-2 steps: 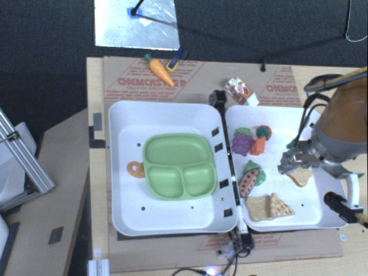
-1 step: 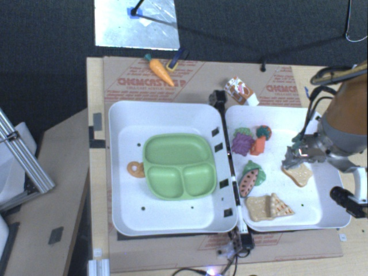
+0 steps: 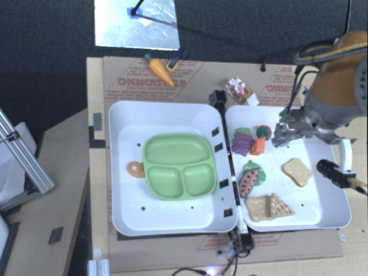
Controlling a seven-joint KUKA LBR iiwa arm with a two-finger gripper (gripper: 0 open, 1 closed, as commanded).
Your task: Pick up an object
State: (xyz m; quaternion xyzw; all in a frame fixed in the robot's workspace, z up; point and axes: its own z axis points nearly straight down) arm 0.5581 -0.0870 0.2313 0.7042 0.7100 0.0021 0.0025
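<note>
Nothing is picked up yet: my tool [image 3: 283, 134] hovers at the right white plastic bin's [image 3: 330, 214] twelve o'clock side, grip state I cannot tell, the small orange-and-red toy food piece [image 3: 260, 141] lying loose at its nine o'clock.

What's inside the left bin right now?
The left bin holds a green divided plate, lying flat with its three compartments bare, and a small orange pretzel-like ring touching the plate's left edge. Whatever lies under the plate is covered.
</note>
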